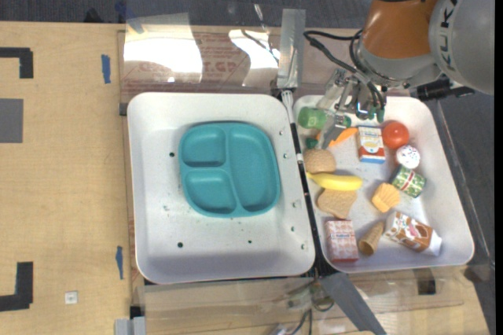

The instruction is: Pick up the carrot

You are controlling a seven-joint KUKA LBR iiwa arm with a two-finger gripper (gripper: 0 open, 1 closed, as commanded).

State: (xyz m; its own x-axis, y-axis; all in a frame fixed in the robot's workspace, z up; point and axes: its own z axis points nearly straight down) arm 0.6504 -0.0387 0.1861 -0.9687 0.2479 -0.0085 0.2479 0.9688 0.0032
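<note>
At the left, the white bin (149, 247) is holding a smooth teal divided plate (230, 168). Rightward, the tapered orange carrot (341, 137) is lying unlifted in the right bin (452, 207). The end effector (355, 101) is hovering just above it; its opening cannot be determined.

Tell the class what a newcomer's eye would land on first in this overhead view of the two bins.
The teal divided plate stands out first, lying alone in the left white bin. Next comes the right bin, crowded with toy food: a banana, a tomato and a small carrot among others. Over its far end hangs the arm's orange band, with the gripper down close to the carrot.
</note>
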